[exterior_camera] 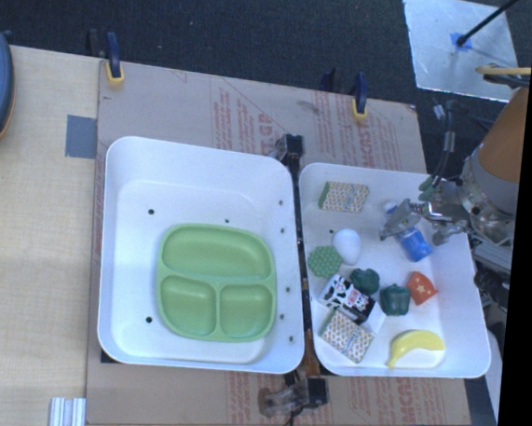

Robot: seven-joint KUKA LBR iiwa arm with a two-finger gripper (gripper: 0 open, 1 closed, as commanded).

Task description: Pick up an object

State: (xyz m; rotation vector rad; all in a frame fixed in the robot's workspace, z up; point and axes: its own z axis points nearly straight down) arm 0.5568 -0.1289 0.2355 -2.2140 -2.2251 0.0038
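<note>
Gripper [421, 222] above blue object [416, 244] in right bin [477, 354] (jaw state cannot be told); good practice is to descend straight, centring on it, away from orange toy [422, 287] just nearer.

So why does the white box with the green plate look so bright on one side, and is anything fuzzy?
In the camera view, strong light washes out the left part of the left white box, while a soft shadow falls along its right wall beside the green plate. The claw and the blue thing under it look a bit blurry; the banana is clearer.
</note>
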